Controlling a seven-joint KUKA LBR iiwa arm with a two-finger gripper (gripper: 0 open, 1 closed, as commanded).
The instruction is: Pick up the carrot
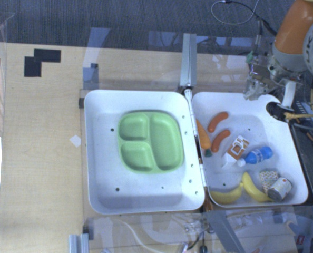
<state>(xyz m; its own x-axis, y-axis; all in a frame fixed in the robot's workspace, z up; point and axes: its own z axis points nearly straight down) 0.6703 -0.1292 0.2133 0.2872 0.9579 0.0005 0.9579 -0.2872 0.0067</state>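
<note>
Your pincer (255,88) hangs over the far right corner of the right bin (299,157), under the orange-banded wrist, and nothing shows between its fingers; the metalwork is too cluttered at this angle for you to tell whether they are spread or pressed together.

Nearest to it lie two sausages (218,130), reddish and stubby, on the bin floor. Beyond them a small carton (237,148) and a blue bottle (258,155) sit mid-bin, with bananas (241,192) and a patterned can (276,187) along the near wall.

Your carrot (202,136) lies hard against the left wall of that bin, lengthwise along the divider, well apart from the pincer. Its dark green stub seems to point toward the near end.

Expect it to be light, stiff and smooth, probably a plastic toy, so it may roll or squirt out of a loose pinch. Take it across the thick middle. The wall crowds one side, so one finger must slip between carrot and wall.

The left bin (98,188) holds a green divided plate (148,141).
</note>
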